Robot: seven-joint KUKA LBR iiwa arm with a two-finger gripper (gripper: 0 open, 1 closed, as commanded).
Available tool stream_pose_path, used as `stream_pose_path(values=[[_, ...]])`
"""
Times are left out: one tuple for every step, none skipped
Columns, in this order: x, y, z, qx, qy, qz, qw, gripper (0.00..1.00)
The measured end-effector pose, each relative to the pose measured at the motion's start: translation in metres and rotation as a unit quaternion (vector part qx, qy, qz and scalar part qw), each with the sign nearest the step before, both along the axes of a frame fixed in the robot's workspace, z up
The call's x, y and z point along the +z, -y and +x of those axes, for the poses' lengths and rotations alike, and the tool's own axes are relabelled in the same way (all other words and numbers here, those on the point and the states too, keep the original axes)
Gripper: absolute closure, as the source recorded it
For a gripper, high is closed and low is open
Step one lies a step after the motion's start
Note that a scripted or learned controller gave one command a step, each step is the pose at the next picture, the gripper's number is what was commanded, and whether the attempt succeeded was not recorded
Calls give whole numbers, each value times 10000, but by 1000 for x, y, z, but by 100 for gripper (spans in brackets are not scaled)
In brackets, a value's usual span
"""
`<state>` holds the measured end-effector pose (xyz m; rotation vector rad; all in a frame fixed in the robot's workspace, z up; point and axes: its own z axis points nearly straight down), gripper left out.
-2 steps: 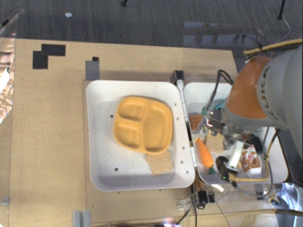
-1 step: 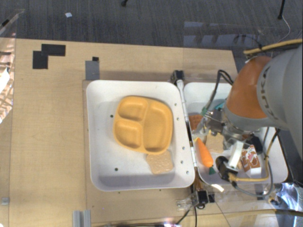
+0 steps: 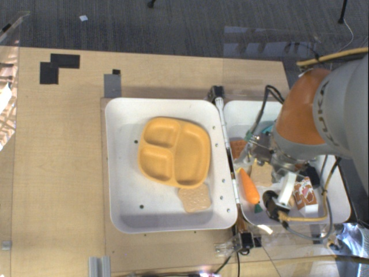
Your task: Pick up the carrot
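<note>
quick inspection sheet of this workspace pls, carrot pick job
surface: tan bench bearing left bin and right bin
job's things: carrot lies in right bin by its left wall
clutter: yellow divided plate and tan cracker in left bin; brown packet in right bin
grippers: gripper over right bin, beside the carrot, not holding it
cables: black cable loops over right bin
surroundings: dark carpet; black tape marks on bench

We look down at a slant from one fixed camera above the bench [image 3: 57, 172], set back enough to frame the left-hand bin [image 3: 113, 172] and the right-hand bin [image 3: 245, 114]. The arm [image 3: 334, 114] enters from the view's right, and carpet [image 3: 173, 16] runs along the top.
</note>
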<state>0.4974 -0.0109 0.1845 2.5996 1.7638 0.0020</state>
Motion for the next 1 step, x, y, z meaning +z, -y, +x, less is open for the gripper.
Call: stream_pose_path(values=[[0,0,0,0,0,0,10000,0]])
